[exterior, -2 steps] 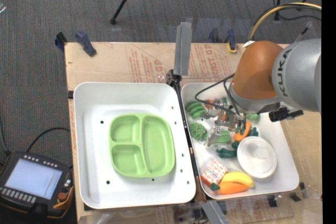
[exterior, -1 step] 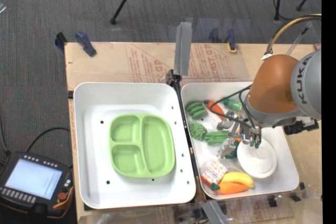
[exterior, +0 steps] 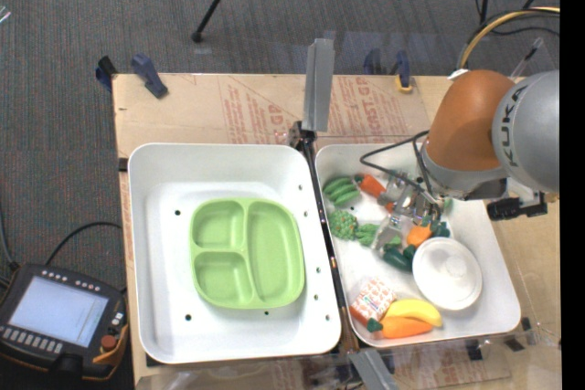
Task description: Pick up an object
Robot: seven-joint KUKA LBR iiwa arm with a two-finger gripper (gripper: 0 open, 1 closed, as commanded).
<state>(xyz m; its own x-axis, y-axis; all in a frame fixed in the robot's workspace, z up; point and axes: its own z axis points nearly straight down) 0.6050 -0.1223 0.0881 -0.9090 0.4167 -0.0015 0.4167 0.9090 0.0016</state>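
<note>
Two bins on the bench: the left bin (exterior: 151, 288) carries a green tray (exterior: 247, 253) with three compartments, lying flat in the middle, and the right bin (exterior: 498, 288) is crowded with toy food. Up near its top left corner lie green pods (exterior: 340, 189), with a carrot (exterior: 371, 185) just beside them; below sits a broccoli (exterior: 344, 223), and a small leafy green piece (exterior: 367, 234) next to that. A white bowl (exterior: 447, 272) stands toward the near right, a banana (exterior: 413, 312) in front of it, touching an orange piece (exterior: 399, 328), and a patterned box (exterior: 373, 297) just left of the banana. The gripper (exterior: 403, 216) is down among the middle cluster, right over a dark green piece (exterior: 398, 258) and a small orange piece (exterior: 419, 236), with the bowl close on its near side. Open or closed, I cannot tell; cables and metal parts blur the tips together. The arm comes in from the right, its orange band (exterior: 466, 123) above the wrist, bent down into the bin.
</note>
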